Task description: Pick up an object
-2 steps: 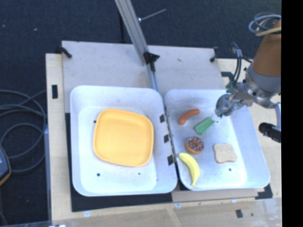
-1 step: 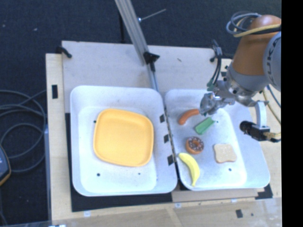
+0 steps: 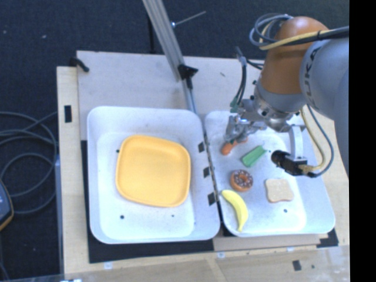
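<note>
My gripper [image 3: 237,131] hangs over the back left part of the right bin [image 3: 314,216], pointing down. Directly under and slightly left of it lies a small orange carrot [image 3: 227,148], its upper end hidden by the gripper; whether it is gripped I cannot tell. A green block [image 3: 253,155] lies just right of the carrot. Nearer the front sit a chocolate donut [image 3: 241,180], a slice of bread [image 3: 279,190] and a yellow banana [image 3: 236,209].
The left bin [image 3: 100,216] holds a yellow square plate [image 3: 153,170]. A metal pole [image 3: 167,37] slants up from the divide between the bins. A black cable end [image 3: 283,159] dangles from the arm over the right bin.
</note>
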Motion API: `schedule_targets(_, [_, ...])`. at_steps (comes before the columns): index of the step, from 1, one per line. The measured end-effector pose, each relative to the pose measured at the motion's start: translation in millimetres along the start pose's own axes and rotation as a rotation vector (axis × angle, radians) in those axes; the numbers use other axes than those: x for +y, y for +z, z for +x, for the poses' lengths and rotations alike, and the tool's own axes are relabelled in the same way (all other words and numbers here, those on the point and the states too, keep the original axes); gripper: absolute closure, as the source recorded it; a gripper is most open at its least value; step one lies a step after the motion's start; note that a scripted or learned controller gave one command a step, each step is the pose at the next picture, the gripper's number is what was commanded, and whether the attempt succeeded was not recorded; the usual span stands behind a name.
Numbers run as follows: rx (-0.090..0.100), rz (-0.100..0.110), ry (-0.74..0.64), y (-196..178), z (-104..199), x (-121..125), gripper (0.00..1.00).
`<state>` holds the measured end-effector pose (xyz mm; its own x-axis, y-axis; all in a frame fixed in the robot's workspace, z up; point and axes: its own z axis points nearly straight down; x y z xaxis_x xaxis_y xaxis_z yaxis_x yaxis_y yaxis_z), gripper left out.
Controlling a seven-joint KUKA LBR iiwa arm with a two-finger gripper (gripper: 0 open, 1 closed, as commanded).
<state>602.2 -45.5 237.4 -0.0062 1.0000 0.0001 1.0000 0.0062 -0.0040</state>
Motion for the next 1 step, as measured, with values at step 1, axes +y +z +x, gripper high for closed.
schedule_targets(1, [-0.001,0.001,0.000,11.9,50.3,-1.7,1.00])
